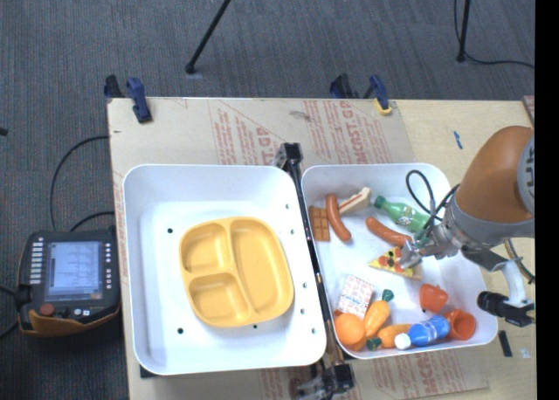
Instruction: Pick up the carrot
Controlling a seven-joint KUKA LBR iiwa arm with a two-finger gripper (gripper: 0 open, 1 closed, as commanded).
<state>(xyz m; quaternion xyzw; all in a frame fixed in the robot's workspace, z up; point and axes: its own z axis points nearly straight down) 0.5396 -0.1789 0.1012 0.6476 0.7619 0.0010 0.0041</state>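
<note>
carrot: the carrot sits near the front of the right bin, leafy end pointing up-right, not picked up yet

neighbours: it's pretty boxed in, with an orange fruit touching on its left, a small printed packet just behind, and a second carrot-looking piece right in front next to a blue bottle

gripper: the gripper is further back in the bin, over the pizza slice; honestly can't tell if the claw is released or clenched from this angle

risk 1: coming down where it is now, it'd grab pizza or the sausage, not the carrot

risk 2: even once lined up, the crowding could mean it pinches the orange fruit or packet too, or nudges the carrot sideways

risk 3: it could easily go for the wrong carrot-ish thing in front

left bin: the yellow tray is well apart, no issue there
</note>
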